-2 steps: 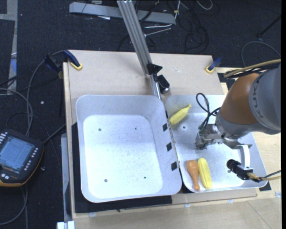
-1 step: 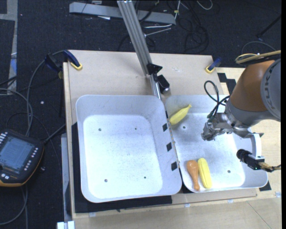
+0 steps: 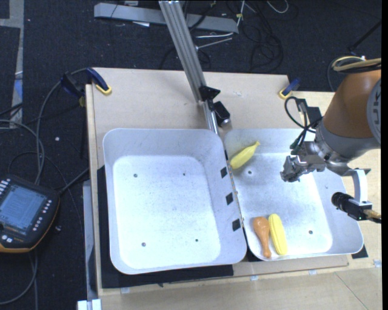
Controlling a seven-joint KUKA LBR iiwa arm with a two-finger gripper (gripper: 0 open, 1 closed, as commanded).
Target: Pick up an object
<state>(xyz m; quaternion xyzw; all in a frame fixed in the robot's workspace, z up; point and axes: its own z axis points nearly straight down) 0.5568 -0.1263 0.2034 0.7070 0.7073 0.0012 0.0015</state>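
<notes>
Right of centre, tool [image 3: 291, 171] hovers over shallow white right-hand bin [image 3: 315, 206], grip state indeterminate; approach step; next, descend onto yellow banana-shaped toy [image 3: 244, 155].

A pale wooden bench top [image 3: 182, 100] stands on a dark, speckled carpet floor [image 3: 48, 42] and serves as the landmark here. Behind the bench, black cables [image 3: 254, 30] lie loose across the carpet, beside a flat grey metal bracket [image 3: 121, 12]. From that bracket a slanted aluminium rail [image 3: 185, 48] reaches over the bench's back edge toward its middle. Blue-and-yellow clamps grip the bench's back corners, one at the left [image 3: 97, 82] and one at the right [image 3: 288, 89]. Left of the bench, a handheld control pendant [image 3: 21, 212] with a lit screen rests on the carpet, its cable running back toward the bench. Lighting is even and flat.
</notes>
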